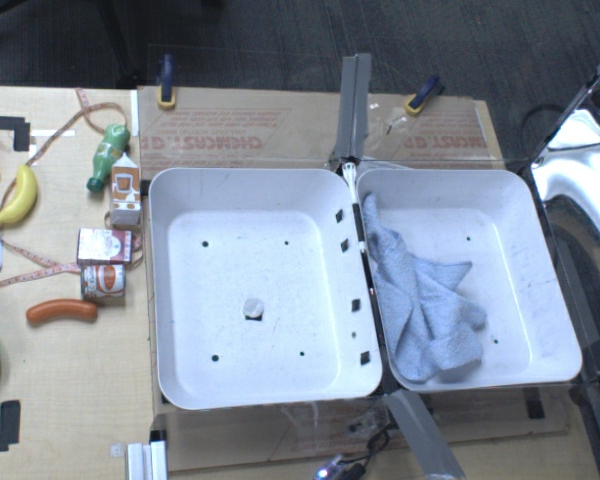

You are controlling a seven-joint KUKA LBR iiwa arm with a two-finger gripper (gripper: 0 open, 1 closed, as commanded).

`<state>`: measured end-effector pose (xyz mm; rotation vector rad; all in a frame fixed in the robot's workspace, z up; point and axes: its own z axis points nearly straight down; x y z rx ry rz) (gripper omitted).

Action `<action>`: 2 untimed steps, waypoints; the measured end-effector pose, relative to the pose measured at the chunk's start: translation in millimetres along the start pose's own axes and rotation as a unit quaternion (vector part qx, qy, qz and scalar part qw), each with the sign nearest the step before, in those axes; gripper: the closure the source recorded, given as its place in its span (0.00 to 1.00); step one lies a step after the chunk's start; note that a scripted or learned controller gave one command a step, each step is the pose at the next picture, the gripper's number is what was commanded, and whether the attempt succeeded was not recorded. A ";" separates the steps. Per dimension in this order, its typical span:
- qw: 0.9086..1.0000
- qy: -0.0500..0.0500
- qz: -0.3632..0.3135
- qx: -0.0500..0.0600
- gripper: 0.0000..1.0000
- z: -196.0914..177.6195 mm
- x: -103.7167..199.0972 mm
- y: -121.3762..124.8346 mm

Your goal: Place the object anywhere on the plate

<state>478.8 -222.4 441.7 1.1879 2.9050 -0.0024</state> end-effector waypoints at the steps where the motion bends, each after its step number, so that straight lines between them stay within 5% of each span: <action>1: 1.000 0.001 -0.008 0.001 1.00 1.0 -14.1 13.5; 2: 1.000 0.001 0.011 0.000 1.00 1.1 -27.3 27.1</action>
